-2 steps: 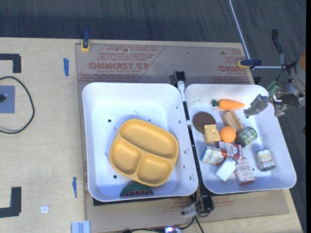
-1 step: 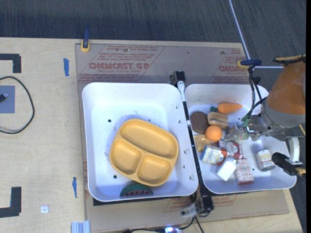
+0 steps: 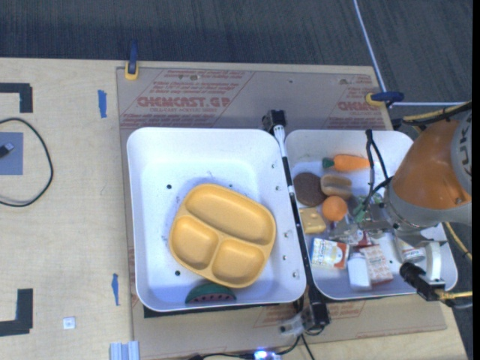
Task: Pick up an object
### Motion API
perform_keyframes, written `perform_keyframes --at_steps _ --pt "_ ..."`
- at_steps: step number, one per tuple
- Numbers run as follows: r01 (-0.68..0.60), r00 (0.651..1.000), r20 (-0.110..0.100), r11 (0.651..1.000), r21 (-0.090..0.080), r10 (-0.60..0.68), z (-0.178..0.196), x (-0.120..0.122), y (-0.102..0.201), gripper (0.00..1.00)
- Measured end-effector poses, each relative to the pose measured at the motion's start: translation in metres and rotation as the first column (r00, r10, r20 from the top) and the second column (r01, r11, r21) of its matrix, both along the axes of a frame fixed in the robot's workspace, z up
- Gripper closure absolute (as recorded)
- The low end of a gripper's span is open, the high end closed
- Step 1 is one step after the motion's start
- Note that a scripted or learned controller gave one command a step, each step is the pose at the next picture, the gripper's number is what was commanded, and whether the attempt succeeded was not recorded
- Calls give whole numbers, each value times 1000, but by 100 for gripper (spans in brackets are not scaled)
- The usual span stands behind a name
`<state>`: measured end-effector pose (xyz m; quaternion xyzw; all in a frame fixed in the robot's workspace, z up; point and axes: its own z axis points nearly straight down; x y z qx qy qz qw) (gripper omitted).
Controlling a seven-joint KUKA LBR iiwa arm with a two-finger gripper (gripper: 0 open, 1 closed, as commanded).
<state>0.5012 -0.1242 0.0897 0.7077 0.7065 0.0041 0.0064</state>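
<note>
Two bins (image 3: 142, 201): left holds a yellow tray (image 3: 222, 233); right, food items; jaws' state unclear.

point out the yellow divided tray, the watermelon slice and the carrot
yellow divided tray (image 3: 222, 233), camera view, middle ridge between compartments
watermelon slice (image 3: 211, 295), camera view, centre of its red face
carrot (image 3: 350, 162), camera view, middle of its orange body

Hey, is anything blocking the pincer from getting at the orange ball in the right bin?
Nothing visible stands between them. The pincer hangs right beside the orange ball, with small packets crowded just below.
</note>
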Motion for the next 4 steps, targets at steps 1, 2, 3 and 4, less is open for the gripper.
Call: perform_keyframes --at_steps 1,2,3,4 --pt "2 1000 9 1000 -6 -2 12 2 -3 100" --pt "2 1000 9 1000 -7 -2 12 2 -3 0" --pt "0 1000 2 1000 -2 0 0 -17 28 0" --pt "2 1000 3 1000 -3 -2 0 -17 29 0"
